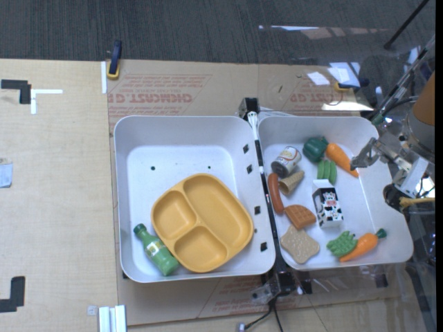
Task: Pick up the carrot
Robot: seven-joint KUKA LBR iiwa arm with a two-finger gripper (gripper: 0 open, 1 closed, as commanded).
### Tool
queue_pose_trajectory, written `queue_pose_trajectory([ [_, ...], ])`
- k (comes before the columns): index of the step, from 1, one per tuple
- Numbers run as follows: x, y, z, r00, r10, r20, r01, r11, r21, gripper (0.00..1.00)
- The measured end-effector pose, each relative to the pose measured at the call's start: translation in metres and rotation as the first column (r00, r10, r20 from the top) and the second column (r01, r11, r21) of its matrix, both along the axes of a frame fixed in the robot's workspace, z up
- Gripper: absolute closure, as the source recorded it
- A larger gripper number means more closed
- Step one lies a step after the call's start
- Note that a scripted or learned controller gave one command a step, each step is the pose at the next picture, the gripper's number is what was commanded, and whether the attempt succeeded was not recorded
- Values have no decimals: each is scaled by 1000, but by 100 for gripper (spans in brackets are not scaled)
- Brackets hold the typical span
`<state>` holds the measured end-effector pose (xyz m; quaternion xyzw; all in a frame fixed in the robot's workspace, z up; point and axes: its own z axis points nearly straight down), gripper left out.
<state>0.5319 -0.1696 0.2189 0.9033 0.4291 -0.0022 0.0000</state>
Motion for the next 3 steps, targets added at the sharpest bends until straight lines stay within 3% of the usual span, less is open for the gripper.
queue_pose_trajectory([
  [1, 52, 8, -92, 988, 153, -3, -153, 988, 3, 0],
  [2, 68, -23, -122, 999, -32, 11, 32, 999, 2, 0],
  [3, 70, -22, -112, 1000, -26, 14, 26, 1000, 0, 100],
])
